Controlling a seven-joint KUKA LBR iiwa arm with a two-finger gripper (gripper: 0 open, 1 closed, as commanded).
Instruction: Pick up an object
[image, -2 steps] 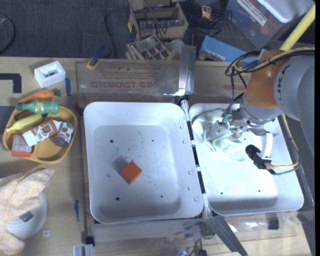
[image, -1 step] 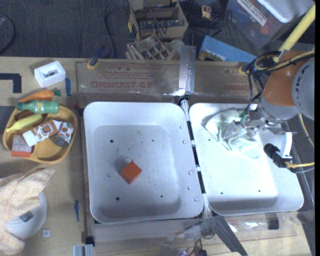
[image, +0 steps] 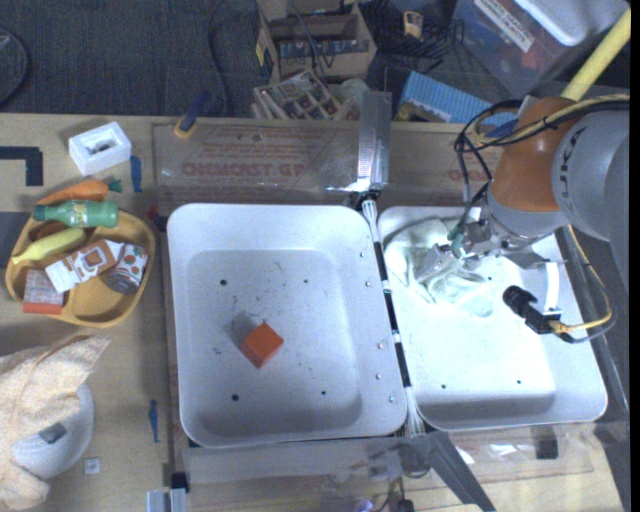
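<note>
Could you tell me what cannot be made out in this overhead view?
- End effector, camera view: its lower part blurs into the pale crumpled thing in the right bin, so grip state and contact are unclear.
- Pale crumpled thing: white on white, identity unclear.
- Grey spot beside the orange block: too small to identify.

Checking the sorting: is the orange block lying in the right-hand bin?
No, the small orange block sits on the floor of the left white bin, apart from its walls.

Block (image: 263, 345) in left bin (image: 190, 300)
</note>
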